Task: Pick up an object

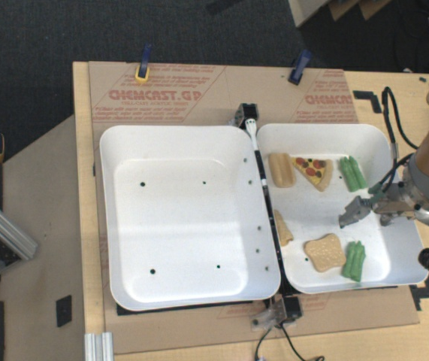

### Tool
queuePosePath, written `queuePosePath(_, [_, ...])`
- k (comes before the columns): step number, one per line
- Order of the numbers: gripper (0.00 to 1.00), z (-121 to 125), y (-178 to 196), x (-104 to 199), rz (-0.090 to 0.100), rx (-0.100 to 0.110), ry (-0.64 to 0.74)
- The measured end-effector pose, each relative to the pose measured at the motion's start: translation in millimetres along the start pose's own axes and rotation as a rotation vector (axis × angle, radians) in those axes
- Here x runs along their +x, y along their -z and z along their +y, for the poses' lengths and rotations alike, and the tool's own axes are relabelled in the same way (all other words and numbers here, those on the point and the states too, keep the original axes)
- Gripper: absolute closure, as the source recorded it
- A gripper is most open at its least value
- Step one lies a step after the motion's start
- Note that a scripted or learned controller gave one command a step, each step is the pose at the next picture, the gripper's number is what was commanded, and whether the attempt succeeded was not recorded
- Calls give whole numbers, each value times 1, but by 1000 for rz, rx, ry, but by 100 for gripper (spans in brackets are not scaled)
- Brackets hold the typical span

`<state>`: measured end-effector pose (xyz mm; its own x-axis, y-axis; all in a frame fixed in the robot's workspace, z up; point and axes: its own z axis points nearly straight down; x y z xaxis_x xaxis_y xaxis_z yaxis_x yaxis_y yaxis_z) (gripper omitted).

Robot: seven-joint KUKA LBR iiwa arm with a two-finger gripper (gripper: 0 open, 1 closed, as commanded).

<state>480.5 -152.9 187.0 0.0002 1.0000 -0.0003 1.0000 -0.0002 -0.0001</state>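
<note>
Hand sits over the right bin, near its right wall, above bare floor btwn the upper green piece and the lower one. Can't tell if it's apart or together, nothing visibly in it. Toast slice just left of lower green, pizza slice and bread roll up top. Left bin alongside.

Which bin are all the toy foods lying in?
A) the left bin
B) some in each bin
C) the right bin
C: the pizza slice, the toast and the two green pieces all lie in the right bin, where the hand hovers.
</note>
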Motion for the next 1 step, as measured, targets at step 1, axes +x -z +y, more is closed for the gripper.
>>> queuePosePath(1, [0,98,-68,23,-2,-6,6])
